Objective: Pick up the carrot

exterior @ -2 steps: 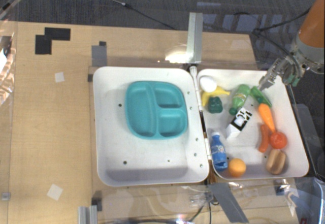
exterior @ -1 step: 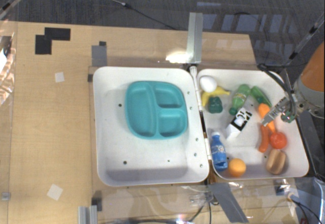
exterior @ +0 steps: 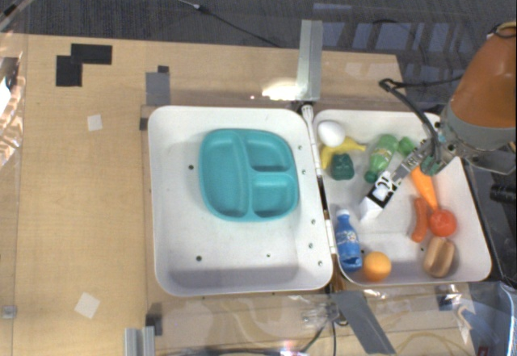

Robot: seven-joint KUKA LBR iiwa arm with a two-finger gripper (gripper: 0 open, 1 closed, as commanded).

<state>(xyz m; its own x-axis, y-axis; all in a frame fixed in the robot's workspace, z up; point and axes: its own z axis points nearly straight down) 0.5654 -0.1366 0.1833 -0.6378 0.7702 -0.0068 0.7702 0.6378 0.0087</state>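
Note:
The carrot (exterior: 426, 188) is a short orange cone lying in the right bin (exterior: 478, 217), near its right wall, with its thick end toward the back. My gripper (exterior: 428, 159) hangs right over the carrot's thick end, under the grey and orange wrist (exterior: 485, 96). The gripper hides the top of the carrot, and I cannot make out whether it touches it.
Around the carrot lie a red pepper (exterior: 419, 222), a tomato (exterior: 443, 223), a brown bun (exterior: 439, 256), an orange (exterior: 376, 266), a blue bottle (exterior: 347, 240), a white tube (exterior: 379, 194), green items (exterior: 381, 154) and an egg (exterior: 330, 133). The left bin (exterior: 178, 249) bears a teal divided plate (exterior: 249, 173).

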